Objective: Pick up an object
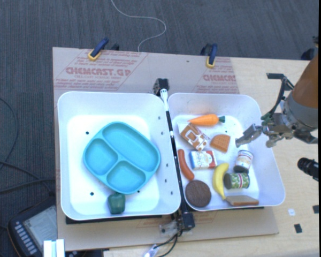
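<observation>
My gripper (259,138) hangs over the right edge of the right bin (214,97), its fingers spread open with nothing between them. One finger (246,136) reaches left toward the bin's middle. Just below it stands a small white jar (244,160), with a green can (237,181) and a yellow banana (220,179) beyond. An orange carrot (206,120), a brown waffle (194,136), an orange wedge (220,142), a white carton (203,159), a red sausage (185,165), a brown round patty (198,193) and a bread slice (242,201) also lie in this bin.
The left bin (75,111) holds a blue divided plate (122,157) and a green pepper (116,203) at its front edge. Two clamps (99,48) (211,55) sit at the board's far edge. A black divider (168,133) runs between the bins.
</observation>
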Controlling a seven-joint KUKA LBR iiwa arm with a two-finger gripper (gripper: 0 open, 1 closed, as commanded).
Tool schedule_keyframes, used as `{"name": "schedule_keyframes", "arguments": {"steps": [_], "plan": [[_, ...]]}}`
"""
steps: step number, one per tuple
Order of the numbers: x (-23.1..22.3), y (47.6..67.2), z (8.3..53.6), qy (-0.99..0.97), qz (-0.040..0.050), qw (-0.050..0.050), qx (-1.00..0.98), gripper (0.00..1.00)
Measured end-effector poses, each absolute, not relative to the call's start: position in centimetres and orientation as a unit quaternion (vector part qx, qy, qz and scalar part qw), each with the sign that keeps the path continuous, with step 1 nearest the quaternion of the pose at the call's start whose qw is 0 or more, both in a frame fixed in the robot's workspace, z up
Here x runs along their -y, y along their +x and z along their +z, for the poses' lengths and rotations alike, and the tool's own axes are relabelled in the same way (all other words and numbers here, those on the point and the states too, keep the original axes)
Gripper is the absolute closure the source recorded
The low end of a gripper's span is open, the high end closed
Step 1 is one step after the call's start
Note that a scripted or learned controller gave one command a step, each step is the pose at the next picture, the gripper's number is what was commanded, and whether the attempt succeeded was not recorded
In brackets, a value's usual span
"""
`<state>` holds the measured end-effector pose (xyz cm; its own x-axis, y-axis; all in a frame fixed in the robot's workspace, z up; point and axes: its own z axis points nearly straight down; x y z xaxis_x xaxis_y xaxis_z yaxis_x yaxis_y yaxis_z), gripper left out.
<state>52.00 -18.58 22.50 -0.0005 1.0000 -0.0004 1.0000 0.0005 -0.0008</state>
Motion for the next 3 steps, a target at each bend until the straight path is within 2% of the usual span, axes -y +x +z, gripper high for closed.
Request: {"name": "schedule_keyframes", "arguments": {"steps": [1,2,3], "plan": [[20.6,52.7,9.6,-0.706,-0.0015,0.000,0.708,0.00],[20.8,52.6,10.6,-0.707,-0.0003,0.000,0.707,1.00],[13.6,55.2,21.1,-0.707,-0.0001,-0.001,0.708,1.00]]}}
